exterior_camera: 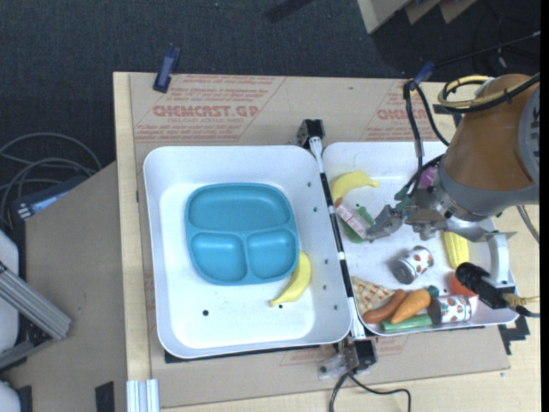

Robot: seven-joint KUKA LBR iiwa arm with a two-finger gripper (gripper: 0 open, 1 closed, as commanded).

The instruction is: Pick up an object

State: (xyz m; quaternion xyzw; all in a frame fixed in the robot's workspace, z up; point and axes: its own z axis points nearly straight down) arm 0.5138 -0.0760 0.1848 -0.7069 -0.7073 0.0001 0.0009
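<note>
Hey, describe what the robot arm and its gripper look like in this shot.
The arm is bulky and rounded, with a broad orange band above a grey wrist section. Black cables run along it, next to a yellow loop near the top. The gripper is dark grey metal, compact and mechanical-looking, projecting from the grey wrist over the right bin.
</note>
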